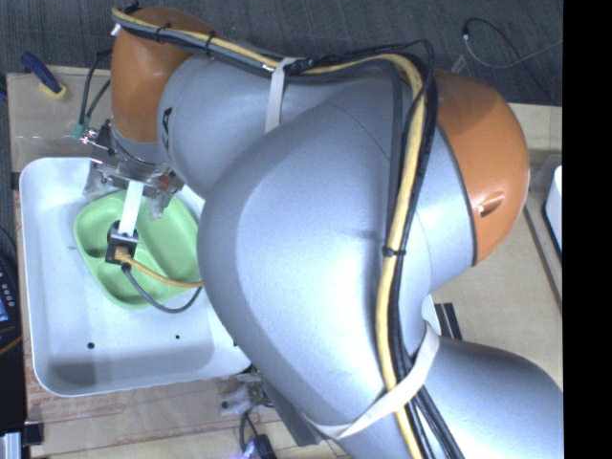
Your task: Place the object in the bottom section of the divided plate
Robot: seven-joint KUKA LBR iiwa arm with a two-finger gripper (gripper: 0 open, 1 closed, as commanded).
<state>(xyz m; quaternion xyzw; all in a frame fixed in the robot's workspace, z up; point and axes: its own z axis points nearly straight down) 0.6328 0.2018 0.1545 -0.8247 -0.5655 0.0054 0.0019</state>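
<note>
A pale green divided plate [94, 235] lies in the upper part of the left white bin [67, 352]. Its right side is covered by the arm, and its dividers are hard to make out. My gripper [132, 185] hangs just over the plate's upper edge, below the orange wrist band. I cannot make out any object held in it or lying on the plate's visible part.
The grey arm [344, 256] fills the middle and right of the view and hides the right bin. A blue and yellow tool [43, 75] lies on the bench at the top left. The left bin's lower floor shows bare white.
</note>
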